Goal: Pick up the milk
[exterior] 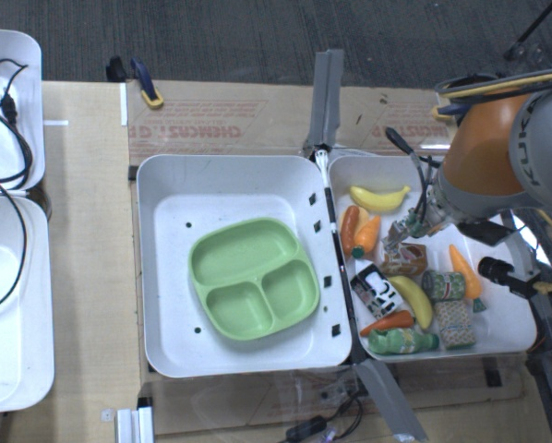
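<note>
The milk is a small white carton with black patches. It lies on its side in the right bin, left of centre, between an orange pepper and a yellow banana. My gripper hangs low over the bin just up and right of the carton, above a brown block. It is apart from the milk, and I see nothing held in it. The grey and orange arm covers the bin's far right corner.
The right bin is crowded: a second banana, a red pepper, a carrot, a green can, a checkered box, a red chilli and a green vegetable. The left bin holds a green divided plate.
</note>
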`<state>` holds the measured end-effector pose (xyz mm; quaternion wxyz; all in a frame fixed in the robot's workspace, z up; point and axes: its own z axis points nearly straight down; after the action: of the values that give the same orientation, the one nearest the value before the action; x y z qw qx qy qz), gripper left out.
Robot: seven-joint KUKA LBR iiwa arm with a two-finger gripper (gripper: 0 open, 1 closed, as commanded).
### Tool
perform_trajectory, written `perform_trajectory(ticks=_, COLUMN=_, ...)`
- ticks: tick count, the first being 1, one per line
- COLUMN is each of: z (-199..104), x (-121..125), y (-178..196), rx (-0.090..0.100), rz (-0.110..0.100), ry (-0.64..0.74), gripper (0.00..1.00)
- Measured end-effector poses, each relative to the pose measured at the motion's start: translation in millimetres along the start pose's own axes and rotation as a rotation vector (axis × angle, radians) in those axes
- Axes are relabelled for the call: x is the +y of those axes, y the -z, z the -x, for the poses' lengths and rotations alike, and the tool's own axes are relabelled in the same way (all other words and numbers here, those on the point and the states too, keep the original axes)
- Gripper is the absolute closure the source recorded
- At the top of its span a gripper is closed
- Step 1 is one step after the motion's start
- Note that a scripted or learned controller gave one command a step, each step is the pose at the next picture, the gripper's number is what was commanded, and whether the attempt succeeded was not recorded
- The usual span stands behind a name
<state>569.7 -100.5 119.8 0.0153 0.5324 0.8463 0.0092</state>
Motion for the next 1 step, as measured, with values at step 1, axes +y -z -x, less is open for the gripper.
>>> perform_trajectory(ticks=1, z=0.1, x=-0.4, y=-0.7, rx=0.000, rz=-0.001, ry=-0.001, gripper=0.00)
